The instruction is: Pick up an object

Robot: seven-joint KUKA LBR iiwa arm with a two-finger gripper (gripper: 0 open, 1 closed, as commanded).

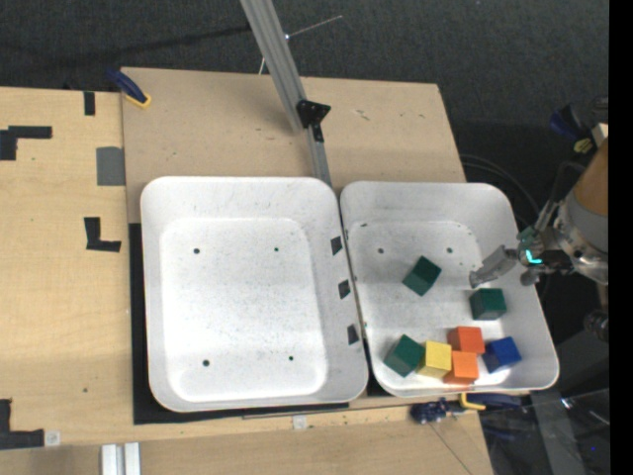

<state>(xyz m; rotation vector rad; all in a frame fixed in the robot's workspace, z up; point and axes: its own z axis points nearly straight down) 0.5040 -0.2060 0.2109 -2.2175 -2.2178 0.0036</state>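
The right bin holds several small blocks. A dark green block lies alone near its middle. Another green block sits by the right wall, just below my gripper, which reaches in over the bin's right rim and hangs above that block without touching it. Along the front wall sit a green block, a yellow block, two orange blocks and a blue block, packed close together.
The left bin stands beside the right one, their rims touching. A slanted metal pole runs from the top of the view down to the gap between the bins. The wooden bench extends to the left.
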